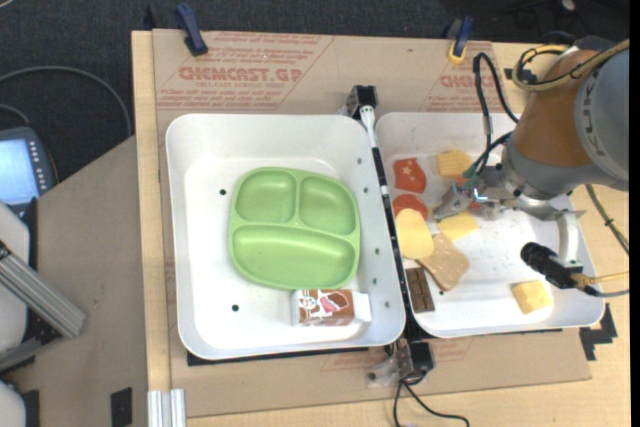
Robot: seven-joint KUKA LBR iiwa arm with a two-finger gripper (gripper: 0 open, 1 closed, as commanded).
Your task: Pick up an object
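- Left bin [190, 215]: shallow, white, holding a green divided plate [295, 227] near its centre, three compartments, lying flat.
- Small printed carton [327, 307], brown and white, lying at the left bin's near edge, just below the plate and touching its rim.
- Right bin [500, 317]: shallow, white, set against the left bin's right wall.
- Along the right bin's left edge, far to near: red piece [410, 175], red-and-yellow piece [411, 225], tan slice [446, 265], dark brown bar [419, 289] by the near left corner.
- Yellow block [453, 163] toward the far edge; flat yellow piece [460, 227] near the centre, just below the gripper.
- Gripper [458, 199] low over the bin's middle; finger state cannot be told, tips blurred against the clutter.
- Yellow cube [531, 295] toward the near right corner, apart from the rest.
- Arm [560, 130], grey with orange band, over the right edge.
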